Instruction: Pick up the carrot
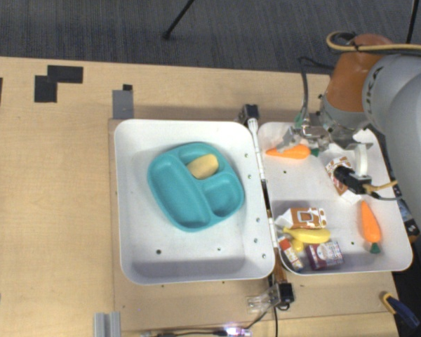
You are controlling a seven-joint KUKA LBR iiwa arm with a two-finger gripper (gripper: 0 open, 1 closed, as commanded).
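The gripper (305, 133) sits in the upper right of the frame, right above one carrot (289, 152) in the right bin (396, 258) — its fingers' state I cannot tell — lift not yet done

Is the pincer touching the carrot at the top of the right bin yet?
Cannot tell. In the camera view the pincer sits right at that carrot, but the slanted look shows neither contact nor gap plainly.
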